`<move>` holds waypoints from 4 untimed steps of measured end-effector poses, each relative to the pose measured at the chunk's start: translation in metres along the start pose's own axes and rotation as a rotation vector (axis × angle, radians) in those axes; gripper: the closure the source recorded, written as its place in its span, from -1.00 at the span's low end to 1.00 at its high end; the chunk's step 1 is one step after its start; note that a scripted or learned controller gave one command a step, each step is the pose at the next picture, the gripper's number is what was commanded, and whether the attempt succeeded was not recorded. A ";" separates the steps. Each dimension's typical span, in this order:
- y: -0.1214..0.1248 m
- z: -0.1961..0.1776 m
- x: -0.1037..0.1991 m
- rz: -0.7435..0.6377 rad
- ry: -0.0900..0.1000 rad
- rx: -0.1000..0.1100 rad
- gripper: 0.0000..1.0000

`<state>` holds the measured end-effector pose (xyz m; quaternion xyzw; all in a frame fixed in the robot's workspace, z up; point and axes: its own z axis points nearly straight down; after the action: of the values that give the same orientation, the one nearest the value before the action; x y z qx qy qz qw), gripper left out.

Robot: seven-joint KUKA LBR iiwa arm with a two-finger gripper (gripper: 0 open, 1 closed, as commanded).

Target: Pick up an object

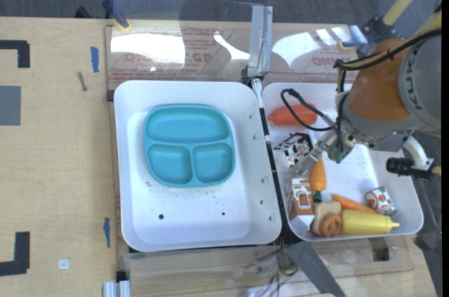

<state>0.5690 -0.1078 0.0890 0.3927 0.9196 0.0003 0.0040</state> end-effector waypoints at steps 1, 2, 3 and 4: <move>-0.044 -0.001 0.038 0.091 -0.002 -0.004 -1.00; -0.042 -0.013 0.036 0.089 -0.010 -0.010 1.00; -0.042 -0.012 0.036 0.089 -0.009 -0.009 -1.00; -0.014 0.000 0.016 0.156 -0.004 0.000 -1.00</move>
<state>0.5479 -0.1065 0.0893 0.4630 0.8863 -0.0002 0.0057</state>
